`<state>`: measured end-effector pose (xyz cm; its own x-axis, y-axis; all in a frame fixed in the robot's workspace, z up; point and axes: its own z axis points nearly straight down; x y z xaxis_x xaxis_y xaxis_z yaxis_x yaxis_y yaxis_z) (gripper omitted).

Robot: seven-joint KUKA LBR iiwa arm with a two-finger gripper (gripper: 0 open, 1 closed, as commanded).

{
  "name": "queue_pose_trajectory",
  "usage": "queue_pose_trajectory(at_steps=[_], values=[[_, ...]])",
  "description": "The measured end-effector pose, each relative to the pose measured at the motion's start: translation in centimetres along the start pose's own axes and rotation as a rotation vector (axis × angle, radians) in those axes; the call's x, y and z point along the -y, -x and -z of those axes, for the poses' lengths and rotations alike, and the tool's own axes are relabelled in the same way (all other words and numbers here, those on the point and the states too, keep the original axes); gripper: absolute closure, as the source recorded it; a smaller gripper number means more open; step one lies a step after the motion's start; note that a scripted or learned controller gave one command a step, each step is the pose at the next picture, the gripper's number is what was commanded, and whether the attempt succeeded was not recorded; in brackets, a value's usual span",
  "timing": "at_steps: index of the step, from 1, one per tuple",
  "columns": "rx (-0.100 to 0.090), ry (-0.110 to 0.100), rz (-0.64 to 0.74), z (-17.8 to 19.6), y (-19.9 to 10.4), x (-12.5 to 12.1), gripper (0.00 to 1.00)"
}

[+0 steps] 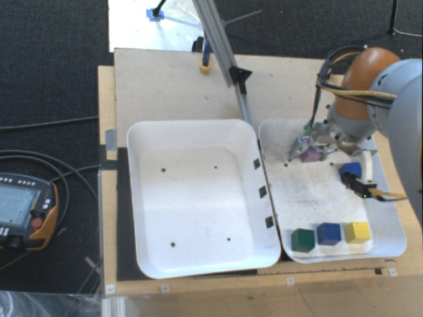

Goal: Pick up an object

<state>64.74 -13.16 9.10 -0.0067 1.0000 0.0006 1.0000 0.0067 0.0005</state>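
Right bin, arm bent low.

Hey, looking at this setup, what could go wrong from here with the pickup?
The claw sits low over a purple object near the right bin's far wall; a grasp may push it against the wall instead of lifting it. The blue piece lies close beside the arm and could get bumped.

**Materials and Finishes on the Bench**

Both bins, the left bin and the right bin, are seen as smooth white plastic; the right one is speckled with dirt. The bench top appears as matt, pale board. The floor is covered in rough dark carpet. The green, blue and yellow cubes look matt. A glossy orange band is worn by the arm.
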Motion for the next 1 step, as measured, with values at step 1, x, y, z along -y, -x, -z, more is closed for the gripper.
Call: queue_pose_trajectory(at_steps=[1], values=[[0.002,0.006,0.002,1.22,0.15,-0.23,1.00]])
